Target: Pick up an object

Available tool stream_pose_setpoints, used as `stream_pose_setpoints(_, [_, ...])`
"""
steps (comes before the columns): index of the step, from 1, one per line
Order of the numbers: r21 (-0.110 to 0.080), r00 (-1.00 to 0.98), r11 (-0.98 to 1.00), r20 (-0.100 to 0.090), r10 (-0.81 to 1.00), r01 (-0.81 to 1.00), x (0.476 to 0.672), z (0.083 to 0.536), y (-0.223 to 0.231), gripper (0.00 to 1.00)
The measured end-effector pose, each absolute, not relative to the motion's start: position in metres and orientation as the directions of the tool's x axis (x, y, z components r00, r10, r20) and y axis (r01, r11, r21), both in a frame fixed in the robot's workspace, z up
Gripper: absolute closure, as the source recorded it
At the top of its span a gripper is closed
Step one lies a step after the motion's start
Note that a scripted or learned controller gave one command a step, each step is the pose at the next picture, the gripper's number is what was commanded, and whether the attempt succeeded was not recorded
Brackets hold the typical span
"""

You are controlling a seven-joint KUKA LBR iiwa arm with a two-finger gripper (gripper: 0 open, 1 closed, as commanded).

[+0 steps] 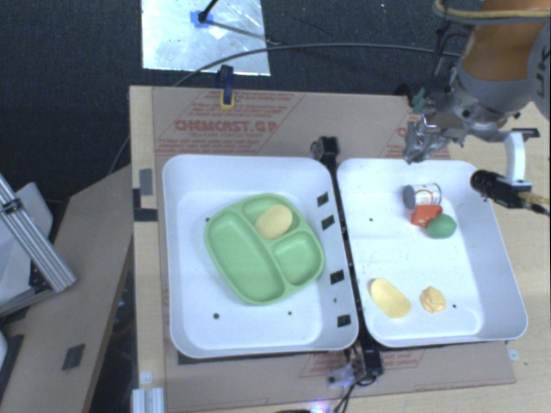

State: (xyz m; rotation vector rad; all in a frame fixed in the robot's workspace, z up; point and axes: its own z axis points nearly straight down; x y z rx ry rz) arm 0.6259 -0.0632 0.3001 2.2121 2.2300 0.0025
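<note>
My gripper [419, 147] hangs over the far rim of the right bin [494, 256], above and a little behind a small can [422, 195]. Its fingers are close together with nothing seen between them. The can lies on its side in the bin's far part. An orange-red piece [424, 216] and a green ball-like piece [442, 226] touch each other just in front of the can. Near the bin's front lie a yellow oval piece [389, 298] and a smaller yellow lump [432, 299].
The left bin [185, 231] holds a green divided plate [241, 256] with a yellow piece [275, 221] in its far compartment. A black clamp ridge [340, 231] runs between the bins. A black fitting [495, 188] juts over the right bin's far right rim.
</note>
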Motion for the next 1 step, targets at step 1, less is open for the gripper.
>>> stream_pose_setpoints(1, [0.000,-0.009,0.009,0.001,1.000,1.000,0.6165,0.2806,-0.0167,1.00])
